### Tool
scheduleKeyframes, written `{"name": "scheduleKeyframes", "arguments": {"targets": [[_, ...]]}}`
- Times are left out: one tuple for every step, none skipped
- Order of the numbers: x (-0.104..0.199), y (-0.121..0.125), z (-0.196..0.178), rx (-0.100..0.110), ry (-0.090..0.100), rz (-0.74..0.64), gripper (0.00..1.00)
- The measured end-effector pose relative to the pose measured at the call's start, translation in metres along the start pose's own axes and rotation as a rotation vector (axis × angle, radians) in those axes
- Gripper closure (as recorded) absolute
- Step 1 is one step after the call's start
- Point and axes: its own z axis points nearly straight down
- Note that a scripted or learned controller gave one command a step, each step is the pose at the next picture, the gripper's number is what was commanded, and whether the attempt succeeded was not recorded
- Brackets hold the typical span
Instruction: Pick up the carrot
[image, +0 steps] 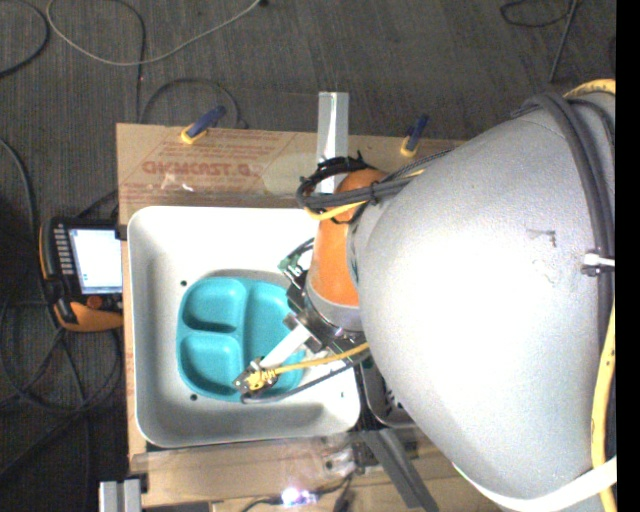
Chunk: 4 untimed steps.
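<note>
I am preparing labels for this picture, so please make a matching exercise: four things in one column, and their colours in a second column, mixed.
Things:
1. divided tray
2. bin under the tray
3. band above the arm's wrist
4. clamp on the board's far edge, at the left

Colours:
A. orange
B. blue with a yellow tip
C. turquoise
D. white

Pairs: 1-C, 2-D, 3-A, 4-B
</note>
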Motion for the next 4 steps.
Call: {"name": "scheduleKeyframes", "arguments": {"targets": [[-0.020, 0.029, -0.022, 0.002, 0.003, 0.413, 1.00], [-0.032, 0.045, -0.022, 0.001, 0.003, 0.433, 1.00], [-0.023, 0.031, -0.021, 0.003, 0.001, 0.433, 1.00], [-0.026, 0.036, -0.021, 0.003, 0.002, 0.433, 1.00]]}}
